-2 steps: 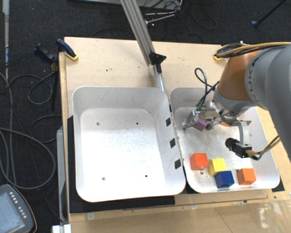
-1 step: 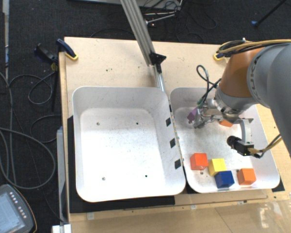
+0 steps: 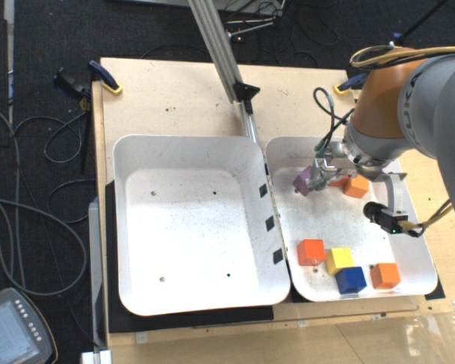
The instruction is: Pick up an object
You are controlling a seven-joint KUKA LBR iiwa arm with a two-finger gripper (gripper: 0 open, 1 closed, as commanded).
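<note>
My gripper (image 3: 317,176) hangs over the upper part of the right bin (image 3: 409,241), under the grey arm with its orange band. A purple block (image 3: 302,180) lies right at the gripper's tip, on its left side, touching or nearly touching it. I cannot tell whether the block is in its grasp. An orange block (image 3: 356,186) sits just right of the gripper. Near the bin's front edge lie a red-orange cube (image 3: 312,251), a yellow cube (image 3: 338,260), a blue cube (image 3: 351,280) and another orange cube (image 3: 385,275).
The left bin (image 3: 136,203) stands beside the right one, their rims meeting at the middle. A metal pole (image 3: 216,40) slants down from the top to the bins' shared back corner. A black cable fitting (image 3: 383,217) hangs off the arm over the right bin.
</note>
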